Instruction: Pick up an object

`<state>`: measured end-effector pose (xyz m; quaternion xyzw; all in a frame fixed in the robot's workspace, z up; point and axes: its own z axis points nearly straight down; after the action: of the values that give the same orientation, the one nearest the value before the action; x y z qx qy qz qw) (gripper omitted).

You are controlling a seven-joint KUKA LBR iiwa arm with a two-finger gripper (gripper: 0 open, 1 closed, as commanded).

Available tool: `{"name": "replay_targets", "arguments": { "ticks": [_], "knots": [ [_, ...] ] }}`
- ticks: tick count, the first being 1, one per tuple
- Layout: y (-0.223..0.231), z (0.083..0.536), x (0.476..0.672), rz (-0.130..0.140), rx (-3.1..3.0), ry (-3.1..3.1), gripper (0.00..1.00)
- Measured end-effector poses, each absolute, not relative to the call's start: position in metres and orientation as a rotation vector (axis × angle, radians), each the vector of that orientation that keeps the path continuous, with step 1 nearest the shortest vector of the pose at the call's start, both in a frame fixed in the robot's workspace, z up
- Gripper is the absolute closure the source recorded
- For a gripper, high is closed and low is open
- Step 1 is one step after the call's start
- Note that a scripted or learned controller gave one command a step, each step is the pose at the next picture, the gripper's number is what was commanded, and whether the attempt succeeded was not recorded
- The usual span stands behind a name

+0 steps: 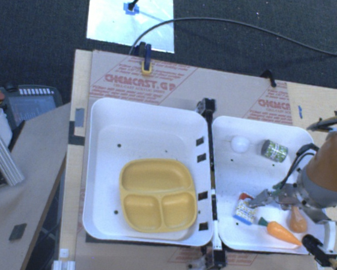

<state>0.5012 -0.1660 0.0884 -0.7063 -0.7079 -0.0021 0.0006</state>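
My gripper [258, 200] hangs low over the right bin [231, 169], coming in from the right. Its tip is just above and to the right of a small colourful box [244, 210] lying on the bin floor. An orange carrot [281, 232] lies near the bin's front edge, below the gripper. A brownish-orange item [298, 220] sits beside the carrot, partly under the wrist. A white ball [240, 144] and a green jar [273, 150] lie on its side at the back of the bin.
The left bin [106, 154] holds a yellow divided plate [157, 193]. A black divider with clips [207, 166] runs between the bins. A cable [298, 164] loops by the arm's wrist. A handheld pendant [29, 106] lies off the bench at the left.
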Motion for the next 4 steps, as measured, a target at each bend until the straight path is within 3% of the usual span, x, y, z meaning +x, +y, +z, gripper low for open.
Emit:
{"name": "replay_targets", "arguments": {
  "ticks": [1,2,4],
  "knots": [
    [-0.164,0.100,0.504,-0.017,-2.219,-2.229,1.00],
    [-0.161,0.145,0.502,-0.004,-2.221,-2.229,1.00],
    [-0.166,0.236,0.506,-0.005,-2.221,-2.232,1.00]
  ]
}}
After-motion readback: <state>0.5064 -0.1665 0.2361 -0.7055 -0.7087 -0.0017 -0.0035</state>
